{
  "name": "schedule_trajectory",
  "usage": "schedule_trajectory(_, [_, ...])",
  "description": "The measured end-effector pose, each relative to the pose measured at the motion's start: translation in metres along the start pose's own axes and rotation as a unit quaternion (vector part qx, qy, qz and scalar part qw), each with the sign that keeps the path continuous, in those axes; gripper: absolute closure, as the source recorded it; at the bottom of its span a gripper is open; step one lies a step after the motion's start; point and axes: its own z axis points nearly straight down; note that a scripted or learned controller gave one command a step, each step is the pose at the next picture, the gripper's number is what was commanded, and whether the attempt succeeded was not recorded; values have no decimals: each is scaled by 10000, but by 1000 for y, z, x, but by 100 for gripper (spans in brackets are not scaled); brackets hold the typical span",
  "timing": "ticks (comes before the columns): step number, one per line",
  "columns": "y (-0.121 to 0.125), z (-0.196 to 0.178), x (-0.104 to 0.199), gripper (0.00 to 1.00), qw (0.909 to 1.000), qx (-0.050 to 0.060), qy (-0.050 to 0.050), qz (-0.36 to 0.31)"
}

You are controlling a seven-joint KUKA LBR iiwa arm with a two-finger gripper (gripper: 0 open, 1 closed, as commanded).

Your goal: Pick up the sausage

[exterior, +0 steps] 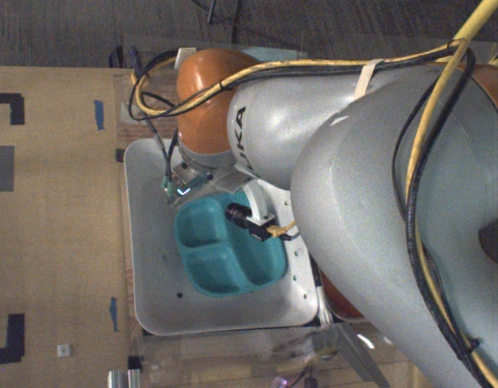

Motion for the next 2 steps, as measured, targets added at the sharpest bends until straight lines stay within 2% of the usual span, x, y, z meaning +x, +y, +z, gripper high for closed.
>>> schedule_trajectory(1, [-32,-143,-18,100,9324,60,1,3613])
schedule_trajectory(2, [-22,-98,-46,100,8860,76,-3,4635])
